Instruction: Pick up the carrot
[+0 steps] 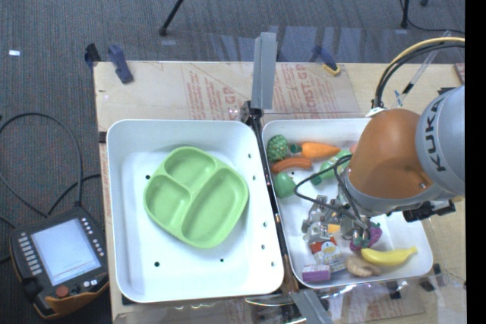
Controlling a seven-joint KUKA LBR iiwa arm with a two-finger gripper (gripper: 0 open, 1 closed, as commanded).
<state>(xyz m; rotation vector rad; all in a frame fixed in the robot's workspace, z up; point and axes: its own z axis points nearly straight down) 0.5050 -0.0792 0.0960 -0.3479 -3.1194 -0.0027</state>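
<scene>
Carrot, orange and tapered with a green top (315, 150), is lying near the far edge of the right white bin (422, 269). Metal two-finger gripper (334, 222) is hovering nearer the middle; its state I cannot tell.

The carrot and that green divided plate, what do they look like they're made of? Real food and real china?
The carrot looks like a moulded plastic toy: even orange, smooth skin, a stiff green top. The green divided plate also looks plastic, matte pale green with soft rounded ridges between its three compartments and no glaze shine. The white bin under it seems to be thin, smooth plastic too, though that is harder to tell.
</scene>
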